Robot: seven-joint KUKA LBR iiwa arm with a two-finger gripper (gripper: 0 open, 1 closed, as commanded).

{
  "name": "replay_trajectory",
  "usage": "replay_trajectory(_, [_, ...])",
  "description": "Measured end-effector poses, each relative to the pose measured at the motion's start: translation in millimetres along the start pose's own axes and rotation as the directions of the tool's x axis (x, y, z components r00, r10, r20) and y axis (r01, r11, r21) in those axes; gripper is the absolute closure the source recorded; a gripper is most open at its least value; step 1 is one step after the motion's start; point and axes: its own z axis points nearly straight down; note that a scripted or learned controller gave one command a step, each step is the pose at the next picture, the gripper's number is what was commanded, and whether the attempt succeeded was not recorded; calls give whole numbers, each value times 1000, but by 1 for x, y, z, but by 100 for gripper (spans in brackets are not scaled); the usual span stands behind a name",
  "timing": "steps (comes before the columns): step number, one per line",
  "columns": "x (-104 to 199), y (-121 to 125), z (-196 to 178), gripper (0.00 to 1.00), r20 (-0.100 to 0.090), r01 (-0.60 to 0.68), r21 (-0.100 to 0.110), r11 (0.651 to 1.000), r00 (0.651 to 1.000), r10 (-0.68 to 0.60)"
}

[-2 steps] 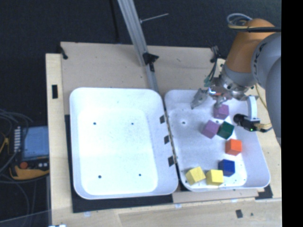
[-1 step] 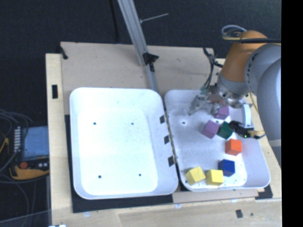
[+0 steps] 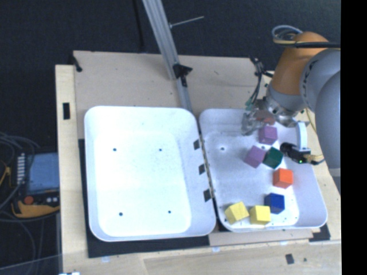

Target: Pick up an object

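A view from above of a bench with two shallow white bins side by side. The left bin point(image 3: 140, 171) has nothing in it but a few small dark specks. The right bin point(image 3: 229, 136) holds seven small blocks: a purple block point(image 3: 267, 134) near the far edge, a second purple block point(image 3: 255, 156) touching a dark green block point(image 3: 273, 157), an orange block point(image 3: 282, 177), a blue block point(image 3: 275, 202), and two yellow blocks point(image 3: 237, 212) point(image 3: 260, 214) close together at the near edge. The grey arm with its orange band reaches in from the right, and its gripper point(image 3: 253, 121) sits low over the far part of the right bin, just beside the upper purple block. Whether the claw is open or closed cannot be told from here, and no block is visibly in it. The risk from here: the claw may close on nothing or nudge the purple block aside, since it appears off-centre from that block, and the neighbouring purple and green blocks leave little room
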Motion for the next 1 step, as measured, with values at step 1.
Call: replay_trajectory(1, [-3, 10, -61, 100, -2, 1, -4, 1000, 1000, -1])
